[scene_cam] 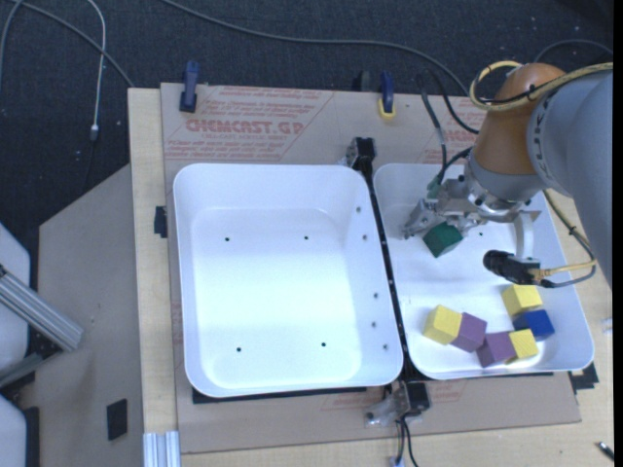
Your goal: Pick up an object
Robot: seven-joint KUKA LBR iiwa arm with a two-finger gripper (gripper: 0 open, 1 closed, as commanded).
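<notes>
Over the right bin [574, 290], hand [440, 224] grips one green block [443, 238] — three yellow [443, 324], two purple [469, 332].

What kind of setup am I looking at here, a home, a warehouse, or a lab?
Most likely a robotics lab bench. Two white bins sit on a board clamped to the bench, cables trail over dark carpet, and the gripper works above small coloured blocks, near a green block.

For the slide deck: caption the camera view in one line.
KUKA arm's gripper poised at a green block in the right bin, with yellow, purple and blue blocks clustered near its front edge.
</notes>
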